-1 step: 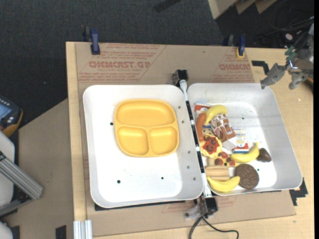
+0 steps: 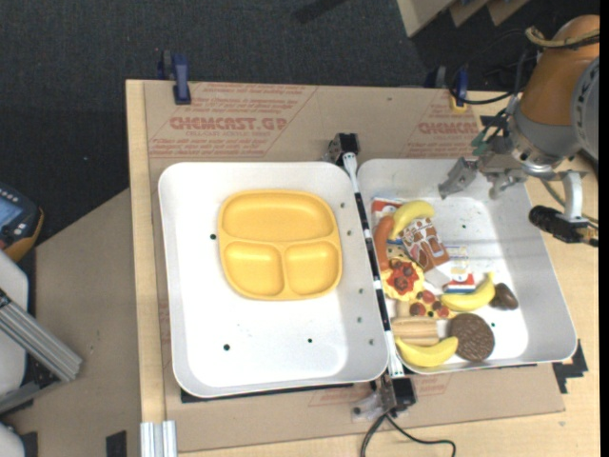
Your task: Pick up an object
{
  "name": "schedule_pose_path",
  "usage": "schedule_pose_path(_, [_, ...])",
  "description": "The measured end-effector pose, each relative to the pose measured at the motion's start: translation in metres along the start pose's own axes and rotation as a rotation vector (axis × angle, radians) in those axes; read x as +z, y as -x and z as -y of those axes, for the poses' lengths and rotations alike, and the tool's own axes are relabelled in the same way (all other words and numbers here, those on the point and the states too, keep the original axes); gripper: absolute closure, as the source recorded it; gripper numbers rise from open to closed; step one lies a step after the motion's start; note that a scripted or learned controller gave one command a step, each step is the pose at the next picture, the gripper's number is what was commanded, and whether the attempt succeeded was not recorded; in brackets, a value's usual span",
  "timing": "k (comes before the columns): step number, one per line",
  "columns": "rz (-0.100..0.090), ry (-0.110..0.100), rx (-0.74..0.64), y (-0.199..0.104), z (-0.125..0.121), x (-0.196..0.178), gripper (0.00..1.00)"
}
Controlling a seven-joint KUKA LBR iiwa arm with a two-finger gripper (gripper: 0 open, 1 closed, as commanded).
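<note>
My gripper hangs over the far part of the right bin, fingers spread open with nothing between them. It is above bare bin floor, behind and to the right of the toy food pile. That pile lies along the bin's left side: a banana at the top, a red sausage, a brown-and-white waffle piece, a pizza slice, a second banana, a chocolate cookie and a third banana at the front.
The left bin holds a yellow divided plate. The grey arm with its orange band comes in from the upper right. Blue clamps pin the cardboard at the bench's back edge.
</note>
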State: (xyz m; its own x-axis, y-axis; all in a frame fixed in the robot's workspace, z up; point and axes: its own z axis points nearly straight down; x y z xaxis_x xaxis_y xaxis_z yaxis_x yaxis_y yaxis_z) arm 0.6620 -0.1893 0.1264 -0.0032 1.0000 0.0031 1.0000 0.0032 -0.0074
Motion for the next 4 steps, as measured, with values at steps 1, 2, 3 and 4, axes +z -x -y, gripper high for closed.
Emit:
schedule_pose_path(1, [0.004, 0.002, 0.009, 0.038, 0.084, -0.005, 0.0])
schedule_pose_path(2, [0.002, 0.009, -0.004, -0.028, 0.034, 0.045, 0.0])
schedule_pose_path(3, [0.007, -0.009, -0.004, -0.096, -0.003, 0.043, 0.0])
schedule_pose_path(4, [0.003, 0.004, 0.007, -0.073, 0.056, 0.042, 0.0])
